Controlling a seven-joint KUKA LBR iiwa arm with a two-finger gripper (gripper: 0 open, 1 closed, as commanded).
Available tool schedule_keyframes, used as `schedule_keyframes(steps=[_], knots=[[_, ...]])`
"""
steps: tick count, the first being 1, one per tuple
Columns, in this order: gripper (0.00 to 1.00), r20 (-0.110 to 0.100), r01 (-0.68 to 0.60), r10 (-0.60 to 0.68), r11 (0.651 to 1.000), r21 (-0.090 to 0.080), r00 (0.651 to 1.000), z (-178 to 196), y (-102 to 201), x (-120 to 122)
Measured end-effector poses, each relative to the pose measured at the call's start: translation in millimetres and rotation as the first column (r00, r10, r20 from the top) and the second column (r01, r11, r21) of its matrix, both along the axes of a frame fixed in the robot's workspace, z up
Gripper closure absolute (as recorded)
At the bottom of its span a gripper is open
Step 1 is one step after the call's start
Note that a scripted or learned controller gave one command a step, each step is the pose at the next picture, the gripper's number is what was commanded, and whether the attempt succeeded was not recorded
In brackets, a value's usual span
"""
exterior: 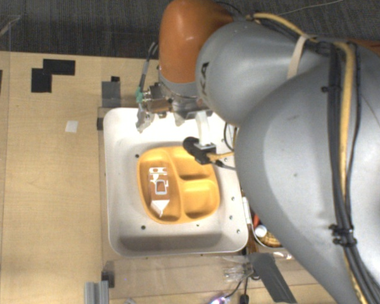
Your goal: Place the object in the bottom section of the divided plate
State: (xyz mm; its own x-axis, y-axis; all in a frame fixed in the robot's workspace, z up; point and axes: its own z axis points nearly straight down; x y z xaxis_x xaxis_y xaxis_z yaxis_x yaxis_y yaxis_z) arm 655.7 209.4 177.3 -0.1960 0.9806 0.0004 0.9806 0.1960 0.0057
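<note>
The yellow divided plate (199, 198) sits in a white bin (177, 242) on the bench (44, 189). The gripper (145, 114) hangs just past the plate's far rim, over the bin's bare floor. Honestly can't tell from this angle whether it's clenched or released. In the plate's long compartment, on the side away from the arm (291, 138), there's a blocky white piece (158, 181) and a white triangle (159, 208) closer to the plate's near rim. These could be the object or just glare, hard to say.
</note>
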Motion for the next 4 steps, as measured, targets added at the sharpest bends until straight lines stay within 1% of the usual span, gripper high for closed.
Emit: schedule_keyframes(steps=[1, 2, 3, 4], knots=[[0.0, 0.0, 0.0, 0.0, 1.0, 0.0, 1.0, 0.0, 0.2, -0.1], [0.0, 0.0, 0.151, -0.151, 0.989, 0.001, 0.989, 95.8, -41.6, -50.0], [0.0, -0.006, 0.355, -0.355, 0.935, -0.002, 0.935, 95.7, -107.2, -71.3], [0.0, -0.003, 0.307, -0.307, 0.952, 0.0, 0.952, 57.2, -154.3, -108.8]])
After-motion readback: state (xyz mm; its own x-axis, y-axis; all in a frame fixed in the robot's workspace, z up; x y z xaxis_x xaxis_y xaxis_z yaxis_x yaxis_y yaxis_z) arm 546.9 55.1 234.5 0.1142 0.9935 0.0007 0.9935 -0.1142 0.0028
